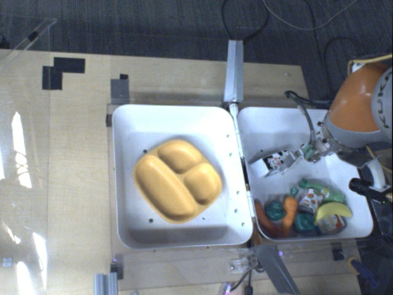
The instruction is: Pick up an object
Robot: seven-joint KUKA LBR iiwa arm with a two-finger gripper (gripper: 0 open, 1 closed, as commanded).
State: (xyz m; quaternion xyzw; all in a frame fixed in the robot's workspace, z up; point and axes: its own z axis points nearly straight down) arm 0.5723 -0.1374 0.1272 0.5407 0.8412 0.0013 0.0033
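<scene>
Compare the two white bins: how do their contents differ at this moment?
The left bin holds one large yellow three-lobed object lying near its middle; the right bin holds a pile of small multicoloured items crowded along its near edge. The gripper reaches into the right bin, above its bare floor, while the left bin has no arm over it. Both bins are shallow, white and side by side.

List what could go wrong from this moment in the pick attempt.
1. The gripper sits over bare floor of the right bin, above the toy pile crowded along the near wall; a descent here may close on nothing.
2. The toys lie touching and overlapping, so a grasp could catch two or slip off.
3. The divider between the bins is close, so the arm could clip it.
</scene>
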